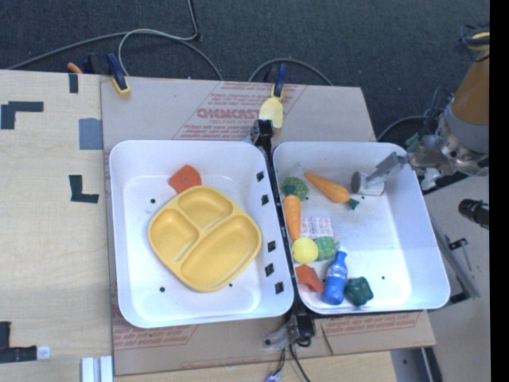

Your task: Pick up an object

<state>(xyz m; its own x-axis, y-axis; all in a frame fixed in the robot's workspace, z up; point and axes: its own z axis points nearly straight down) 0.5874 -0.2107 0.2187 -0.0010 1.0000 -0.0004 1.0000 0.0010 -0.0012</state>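
Camera view: cardboard sheet (231, 110) at upper centre reads "CHEMCAST". Gripper (367, 185) hovers over right bin (425, 237) beside carrot (328, 187); jaw state cannot be determined.

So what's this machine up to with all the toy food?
The arm reaches in from the right, and its claw hangs over the right bin, close to the leafy end of a toy carrot. It holds nothing between its fingers that I can see. More toys lie along that bin's left side: a second carrot, a lemon, a blue bottle. The left bin has a yellow divided plate.
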